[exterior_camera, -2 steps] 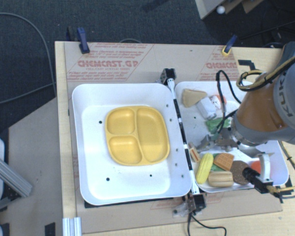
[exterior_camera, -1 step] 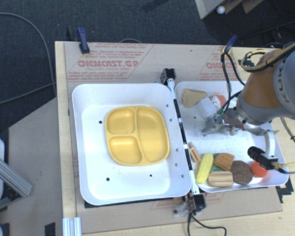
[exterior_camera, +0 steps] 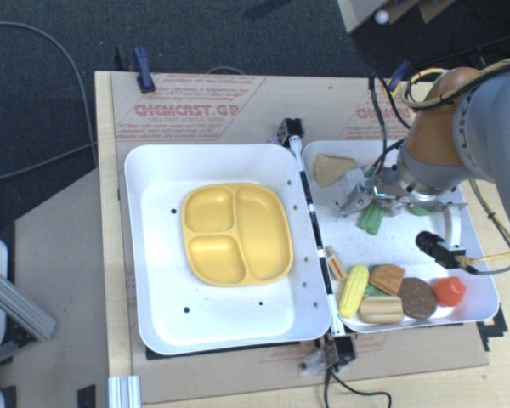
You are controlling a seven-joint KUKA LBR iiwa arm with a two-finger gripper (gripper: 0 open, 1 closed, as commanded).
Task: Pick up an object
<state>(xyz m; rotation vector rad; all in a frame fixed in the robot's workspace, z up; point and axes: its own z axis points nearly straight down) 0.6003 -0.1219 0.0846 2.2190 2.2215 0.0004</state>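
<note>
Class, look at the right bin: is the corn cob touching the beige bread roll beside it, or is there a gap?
Touching. In the camera view the corn cob leans against the end of the bread roll, with no white bin floor between them.

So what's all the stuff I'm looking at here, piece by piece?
bins: two, white, side by side on the bench.
divided plate: one, yellow, in the left bin.
wedge: one, tan, far corner of the right bin.
green piece: one, right bin, at the claw.
corn cob: one, yellow, near end of the right bin.
bread roll: one, tan, beside the corn.
brown patty: one, beside the roll.
tomato: one, red-orange, near right corner.
arm: one, grey with orange band, over the right bin.
claw: one, by the green piece.
</note>
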